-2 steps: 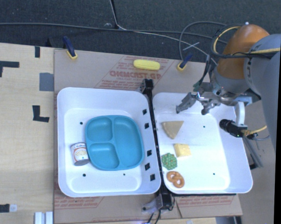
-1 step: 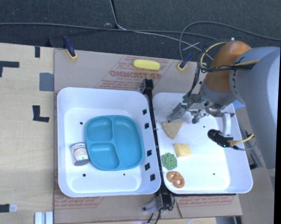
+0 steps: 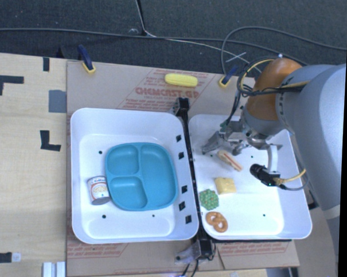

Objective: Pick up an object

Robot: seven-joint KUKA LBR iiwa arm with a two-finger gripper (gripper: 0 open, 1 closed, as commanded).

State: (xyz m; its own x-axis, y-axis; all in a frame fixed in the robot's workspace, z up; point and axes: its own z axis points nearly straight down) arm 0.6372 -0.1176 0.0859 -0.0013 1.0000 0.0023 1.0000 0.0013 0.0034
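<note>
While the grey arm (image 3: 312, 112) is stretched in from the right, low over the right-hand shallow white bin (image 3: 290, 223), its two-finger gripper (image 3: 222, 146) is seen spread open, nothing caught between the fingers. Just beside it lies a small orange hot-dog-shaped toy (image 3: 230, 161), judged the likely target; a yellow block (image 3: 225, 185), green lump (image 3: 209, 198) and brown pretzel (image 3: 217, 221) are scattered nearer the front.

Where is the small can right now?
The can lies in the left bin, near its left wall, right beside the lower-left edge of the blue divided plate.
</note>
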